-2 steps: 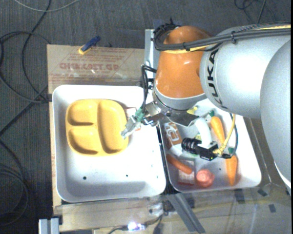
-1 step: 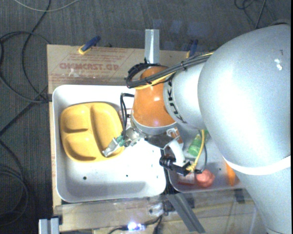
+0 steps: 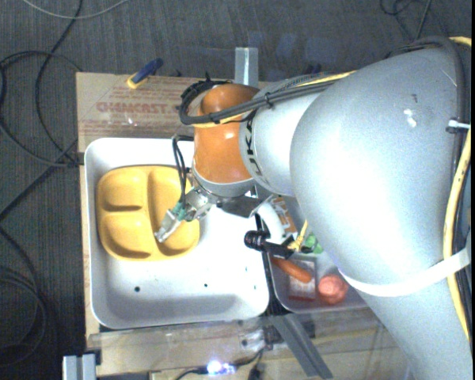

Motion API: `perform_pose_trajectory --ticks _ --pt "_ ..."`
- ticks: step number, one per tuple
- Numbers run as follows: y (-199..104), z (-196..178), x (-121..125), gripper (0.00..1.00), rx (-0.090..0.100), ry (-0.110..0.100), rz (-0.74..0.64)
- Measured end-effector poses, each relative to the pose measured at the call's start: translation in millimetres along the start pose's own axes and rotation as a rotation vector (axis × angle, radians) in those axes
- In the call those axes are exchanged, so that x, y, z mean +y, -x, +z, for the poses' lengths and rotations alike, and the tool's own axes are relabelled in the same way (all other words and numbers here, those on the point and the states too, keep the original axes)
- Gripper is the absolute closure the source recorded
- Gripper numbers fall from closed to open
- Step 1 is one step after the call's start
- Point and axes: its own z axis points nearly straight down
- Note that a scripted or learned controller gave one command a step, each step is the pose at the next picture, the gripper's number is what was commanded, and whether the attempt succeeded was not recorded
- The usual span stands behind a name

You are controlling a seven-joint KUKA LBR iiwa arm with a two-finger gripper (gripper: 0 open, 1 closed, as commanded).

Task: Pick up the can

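1. Closest to the lens is the big grey arm [image 3: 380, 157]. It fills the right side of the view, coming in from the right and sweeping over the right bin [image 3: 275, 291]
2. Now from the far left: the left bin [image 3: 142, 299] sits on a brown cardboard sheet [image 3: 134, 105] with red print. A little blue-and-yellow thing [image 3: 145, 71] lies on the cardboard's top edge, well away from everything else
3. Inside the left bin there's a yellow divided tray [image 3: 127, 212], tucked into the upper left part of the bin. The rest of that bin's floor is plain white
4. The arm's orange band [image 3: 222, 145] hangs over the top right of the left bin, with the wrist bent down and to the left from there
5. That puts the gripper [image 3: 172, 224] tilted over the tray's lower right compartment, right at the tray or just above it. Honestly can't tell how wide it's set, and I see nothing held in it
6. What looks like the can [image 3: 279, 214] is a pale cylinder with an orange-ish label. It's peeking out from under the arm at the top left of the right bin, so it's apart from the gripper and in the other bin
7. Below it in the right bin are a green bit [image 3: 310, 248], an orange carrot-looking thing [image 3: 297, 271] and a round red thing [image 3: 331, 289], all half hidden by the arm
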Motion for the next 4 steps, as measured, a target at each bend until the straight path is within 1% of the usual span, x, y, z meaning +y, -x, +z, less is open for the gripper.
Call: perform_pose_trajectory --ticks 1,2,3,4 --pt "63 -54 -87 0.00 -0.001 0.000 0.154" --pt "93 -83 -41 0.00 0.010 0.006 0.207" --pt "51 -82 -109 0.00 0.011 0.007 0.059" --pt "132 -82 -84 0.00 0.010 0.004 0.365"
